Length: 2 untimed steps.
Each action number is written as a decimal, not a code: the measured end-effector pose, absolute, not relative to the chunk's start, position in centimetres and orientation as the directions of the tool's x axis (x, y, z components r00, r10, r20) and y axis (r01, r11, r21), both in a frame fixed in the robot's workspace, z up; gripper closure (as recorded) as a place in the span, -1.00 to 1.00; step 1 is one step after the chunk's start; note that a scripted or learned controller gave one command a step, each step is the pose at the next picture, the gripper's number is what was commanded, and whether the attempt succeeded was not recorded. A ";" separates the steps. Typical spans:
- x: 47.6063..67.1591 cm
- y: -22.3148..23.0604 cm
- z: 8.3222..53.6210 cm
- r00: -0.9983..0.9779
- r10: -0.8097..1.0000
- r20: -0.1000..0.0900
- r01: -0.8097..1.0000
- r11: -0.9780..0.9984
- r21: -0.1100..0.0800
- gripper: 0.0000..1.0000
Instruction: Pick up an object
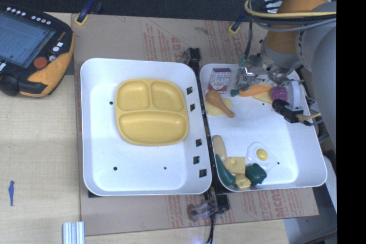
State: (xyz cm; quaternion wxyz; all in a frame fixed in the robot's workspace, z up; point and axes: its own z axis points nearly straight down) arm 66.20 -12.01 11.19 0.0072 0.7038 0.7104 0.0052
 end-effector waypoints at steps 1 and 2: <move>65.9 -12.0 10.7 -0.009 1.000 0.000 1.000 0.009 0.007 -1.00; 64.2 -11.7 10.0 -0.004 1.000 -0.005 1.000 0.004 0.013 -1.00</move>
